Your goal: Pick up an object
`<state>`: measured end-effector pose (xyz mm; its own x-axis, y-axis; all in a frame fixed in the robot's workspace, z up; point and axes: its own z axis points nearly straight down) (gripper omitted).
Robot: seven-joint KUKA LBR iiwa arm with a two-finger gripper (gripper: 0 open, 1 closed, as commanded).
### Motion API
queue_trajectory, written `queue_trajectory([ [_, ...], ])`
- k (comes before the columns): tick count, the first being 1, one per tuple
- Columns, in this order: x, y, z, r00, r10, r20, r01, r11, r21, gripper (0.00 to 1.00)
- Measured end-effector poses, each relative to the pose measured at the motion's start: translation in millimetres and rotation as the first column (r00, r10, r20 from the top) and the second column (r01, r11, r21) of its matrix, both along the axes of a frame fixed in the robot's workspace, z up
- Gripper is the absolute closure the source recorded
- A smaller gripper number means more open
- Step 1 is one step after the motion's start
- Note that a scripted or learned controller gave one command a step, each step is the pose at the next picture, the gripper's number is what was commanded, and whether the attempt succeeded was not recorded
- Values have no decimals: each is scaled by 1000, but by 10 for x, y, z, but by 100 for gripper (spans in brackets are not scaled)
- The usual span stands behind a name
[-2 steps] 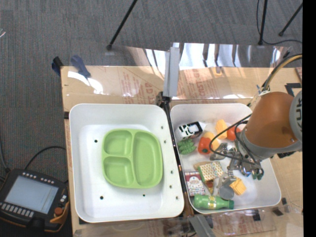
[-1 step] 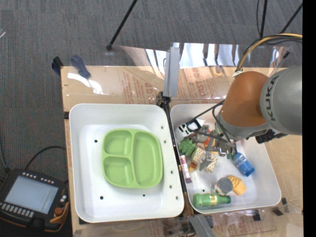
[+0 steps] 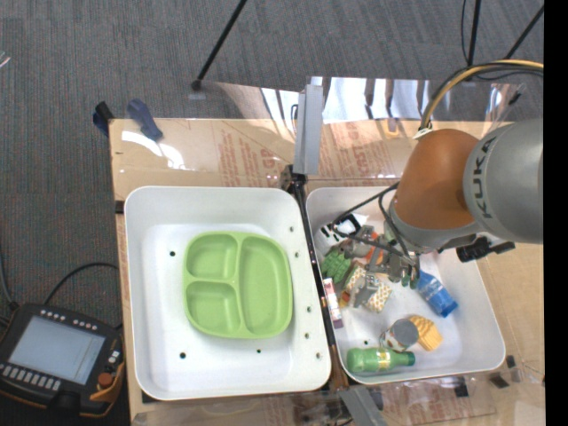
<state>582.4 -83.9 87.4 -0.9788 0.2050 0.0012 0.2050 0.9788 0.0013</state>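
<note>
My gripper [image 3: 380, 257] hangs low over the right bin [image 3: 486, 327], in the middle of a pile of small objects. Right under and beside it lie a green toy [image 3: 338, 261] and a pale checkered piece [image 3: 376, 295]. A blue bottle-like object [image 3: 437, 294] lies just right of the gripper. Nearer the front sit a yellow-orange item with a grey disc [image 3: 414, 332] and a green bottle [image 3: 379, 359] on its side. The wrist and its orange band [image 3: 435, 180] hide the bin's far right part.
The left bin [image 3: 151, 229] holds a green divided plate [image 3: 238, 284]. A thin pink-and-white stick [image 3: 332, 300] lies along the right bin's left wall. A tablet controller [image 3: 53, 349] sits off the bench at lower left.
</note>
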Motion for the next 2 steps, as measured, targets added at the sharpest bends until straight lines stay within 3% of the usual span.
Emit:
queue_trajectory([
  [1,-620,-616,-5,993,-116,0,116,993,-1,0],
  [2,-3,-333,-2,991,-133,1,133,991,0,0],
])
